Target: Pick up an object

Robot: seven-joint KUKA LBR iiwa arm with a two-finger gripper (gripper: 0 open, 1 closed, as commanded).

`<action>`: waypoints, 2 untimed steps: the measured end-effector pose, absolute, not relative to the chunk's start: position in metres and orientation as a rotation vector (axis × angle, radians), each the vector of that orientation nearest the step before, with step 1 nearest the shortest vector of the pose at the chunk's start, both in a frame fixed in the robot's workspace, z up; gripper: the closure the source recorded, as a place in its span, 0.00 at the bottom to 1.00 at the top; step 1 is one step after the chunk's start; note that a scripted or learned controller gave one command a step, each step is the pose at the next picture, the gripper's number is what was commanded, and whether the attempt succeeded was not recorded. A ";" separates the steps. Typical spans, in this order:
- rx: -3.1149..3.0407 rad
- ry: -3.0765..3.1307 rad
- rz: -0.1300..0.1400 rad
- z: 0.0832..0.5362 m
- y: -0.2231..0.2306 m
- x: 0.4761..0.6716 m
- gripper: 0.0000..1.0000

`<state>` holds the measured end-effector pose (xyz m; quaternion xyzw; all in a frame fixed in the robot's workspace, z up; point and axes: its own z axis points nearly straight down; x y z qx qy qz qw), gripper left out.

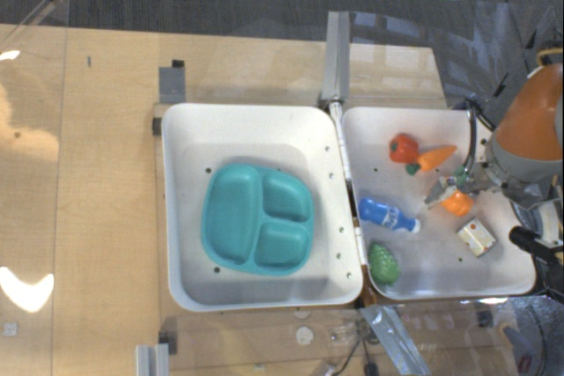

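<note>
Grey and orange, the arm (529, 132) comes in from the right edge of the camera view and bends down over the right bin (414, 277), its orange band rounded toward the camera and its darker wrist pointing left and slightly down. The gripper (448, 188) sits low in that bin, its thin metal tips reaching left. How wide the jaws stand cannot be told; the tips are small and blur into what lies beneath them.

Right at the jaws, just below and to their right, lies a small orange piece (457, 204); it looks to touch the tips, but whether it sits between them cannot be made out. Above the jaws, a short way off, is a carrot (435, 158) lying at a slant, and just left of that a red pepper (404, 148), the two close together. Left and below the jaws a blue bottle (386, 215) lies on its side, its white cap end toward the gripper. Further below and left, near the bin's front corner, is a green, bumpy fruit (383, 263). Below and right of the jaws rests a small white carton (475, 237).

Well to the left of the jaws, the left bin (185, 189) holds a teal divided plate (258, 217), lying flat.
</note>
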<state>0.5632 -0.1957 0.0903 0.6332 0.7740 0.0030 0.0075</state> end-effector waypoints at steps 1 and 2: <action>1.972 2.418 0.016 0.102 -0.194 0.567 1.00; 2.084 2.341 0.009 0.188 -0.115 0.620 1.00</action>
